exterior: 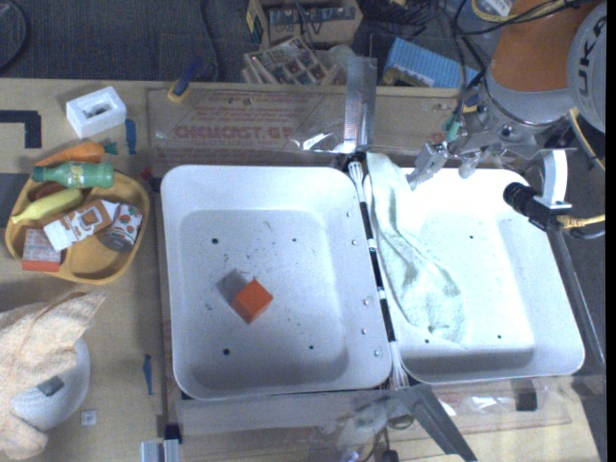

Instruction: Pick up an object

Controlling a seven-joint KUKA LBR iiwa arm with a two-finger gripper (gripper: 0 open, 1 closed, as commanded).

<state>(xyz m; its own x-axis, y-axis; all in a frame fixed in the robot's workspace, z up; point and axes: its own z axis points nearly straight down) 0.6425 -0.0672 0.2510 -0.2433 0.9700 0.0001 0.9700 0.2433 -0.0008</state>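
My claw (445, 162) hangs over the far-left corner of the shallow white right-hand bin (539, 354), near the bin's back rim, because my arm reaches in from that side and this is where it sits between tries. Its two metal fingers look spread a little way apart with nothing between them, though at this slant and against the bright plastic I would not swear to how wide the gap is. I hold nothing.

Below and to the left of my claw, a pale, crumpled cloth with greenish smudges (416, 263) drapes down the left wall of that bin and pools on its floor. It lies slack along the divider, probably because that is where it slid when dropped.

The thing most worth picking is the small orange cube (254, 300) in the shallow white left-hand bin (192, 200). It rests on the bin floor a little left of the middle, well apart from every wall, turned so one corner points toward the camera. Its top face is bright orange, one side is in shadow, and it casts a grey patch just up and left of itself. The edges look crisp and firm, so I judge it will take a pinch well. Reaching it calls for crossing the divider between the bins and coming down from above.
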